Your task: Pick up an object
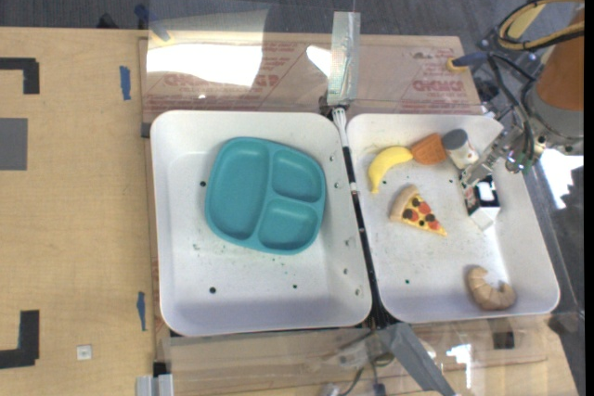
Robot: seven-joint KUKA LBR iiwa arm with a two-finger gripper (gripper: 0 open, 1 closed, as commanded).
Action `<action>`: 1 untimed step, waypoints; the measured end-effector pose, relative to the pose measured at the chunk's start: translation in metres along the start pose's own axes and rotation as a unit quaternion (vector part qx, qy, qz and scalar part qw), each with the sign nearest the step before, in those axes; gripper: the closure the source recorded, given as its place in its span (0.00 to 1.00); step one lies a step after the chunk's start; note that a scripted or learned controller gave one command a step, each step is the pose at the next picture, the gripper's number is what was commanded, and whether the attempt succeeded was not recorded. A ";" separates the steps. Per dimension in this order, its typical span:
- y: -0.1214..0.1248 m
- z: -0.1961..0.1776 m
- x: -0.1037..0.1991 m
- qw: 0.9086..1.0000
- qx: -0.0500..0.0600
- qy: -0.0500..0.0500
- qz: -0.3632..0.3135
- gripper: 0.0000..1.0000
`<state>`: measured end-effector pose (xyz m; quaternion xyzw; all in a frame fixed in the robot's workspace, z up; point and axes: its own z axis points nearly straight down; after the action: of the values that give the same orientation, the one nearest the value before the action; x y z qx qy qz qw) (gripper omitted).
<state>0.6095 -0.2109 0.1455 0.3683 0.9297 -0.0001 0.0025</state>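
Target not fixed by the task; the small grey piece (pixel 455 141) is taken as nearest candidate. It is found at the back of the right bin (pixel 418 278), just beside an orange wedge (pixel 428 149). It is judged light, stiff and probably smooth plastic, so slip is to be expected. A hold across its narrow width is advised. Banana (pixel 388 164), pizza slice (pixel 418 210) and croissant (pixel 488 288) are noted as alternatives in the same bin. The claw (pixel 478 170) is seen low, just right of the grey piece; its opening cannot be told and nothing is seen held. The arm (pixel 561 83) is angled in from the right.
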 end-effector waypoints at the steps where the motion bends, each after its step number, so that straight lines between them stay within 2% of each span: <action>1: -0.022 0.034 0.020 0.999 -0.008 -0.008 -0.051 1.00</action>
<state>0.5799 -0.2134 0.1110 0.3201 0.9473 0.0047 0.0126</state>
